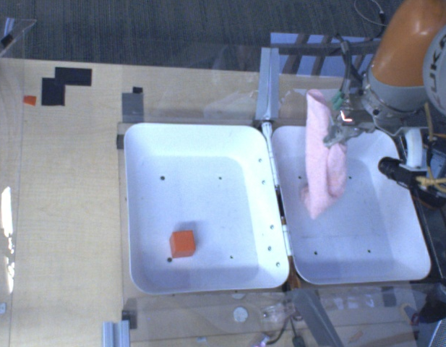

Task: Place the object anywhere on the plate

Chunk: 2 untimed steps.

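Observation:
A pink cloth (320, 176) hangs in a long vertical fold over the right bin (396, 266), and its lower end reaches the bin floor near the left wall. My gripper (334, 136) comes in from the upper right and is shut on the cloth's upper part, with the fabric draped around its fingers. A small orange block (183, 243) lies on the floor of the left bin (208, 139), toward its front left corner and far from the gripper.
The two white bins meet at a raised divider (277, 194). A metal post (268, 85) stands behind it. Black markers (63, 84) and a small orange tag (29, 100) lie on the wooden bench to the far left. Cables and arm hardware (418, 172) crowd the right edge.

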Motion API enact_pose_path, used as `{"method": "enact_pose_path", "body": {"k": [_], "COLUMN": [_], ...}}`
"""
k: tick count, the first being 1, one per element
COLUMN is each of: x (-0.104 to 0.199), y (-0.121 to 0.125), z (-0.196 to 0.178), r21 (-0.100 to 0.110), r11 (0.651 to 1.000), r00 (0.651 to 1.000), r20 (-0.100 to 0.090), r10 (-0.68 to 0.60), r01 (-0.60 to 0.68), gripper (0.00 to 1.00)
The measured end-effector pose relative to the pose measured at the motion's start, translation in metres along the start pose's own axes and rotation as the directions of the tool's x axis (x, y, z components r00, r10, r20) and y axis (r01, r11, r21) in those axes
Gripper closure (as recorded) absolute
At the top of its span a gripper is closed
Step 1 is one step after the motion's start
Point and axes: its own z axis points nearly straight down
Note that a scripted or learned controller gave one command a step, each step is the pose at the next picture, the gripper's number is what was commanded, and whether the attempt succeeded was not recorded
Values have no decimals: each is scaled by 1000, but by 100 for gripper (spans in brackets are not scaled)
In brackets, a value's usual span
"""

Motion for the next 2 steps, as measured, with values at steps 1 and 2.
{"method": "enact_pose_path", "body": {"k": [1,2], "x": [68,126], "y": [1,-2], "z": [-84,-21], "r21": [-6,3], "r11": [1000,1000], "r00": [1000,1000], "r20": [-2,-2], "r10": [-6,28], "r01": [6,-28], "gripper": [100,100]}}
